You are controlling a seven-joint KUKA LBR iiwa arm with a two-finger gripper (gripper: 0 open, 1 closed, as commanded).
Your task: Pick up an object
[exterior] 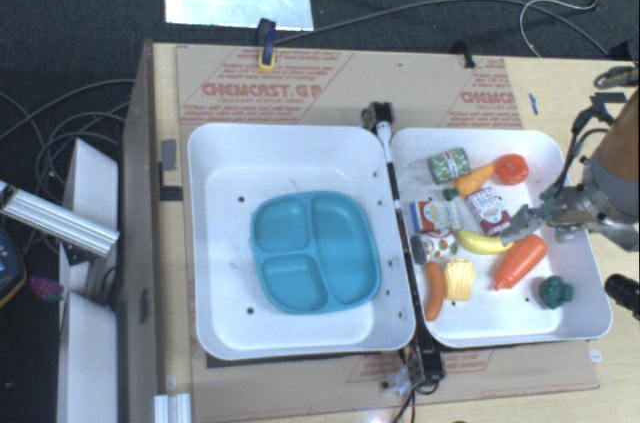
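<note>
The gripper (522,223), fingers' state unclear, hangs over the right bin (578,316), with the large carrot (519,262) at its 6 o'clock, banana (482,242) at 8, bare floor toward 5.

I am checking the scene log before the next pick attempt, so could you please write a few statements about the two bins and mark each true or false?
1. The blue divided plate lies in the left bin. True.
2. The toys are piled in the left bin. False: they lie in the right bin.
3. The gripper is over the right bin, beside the large carrot. True.
4. The banana rests on the blue divided plate. False: it lies among the toys in the right bin.
</note>
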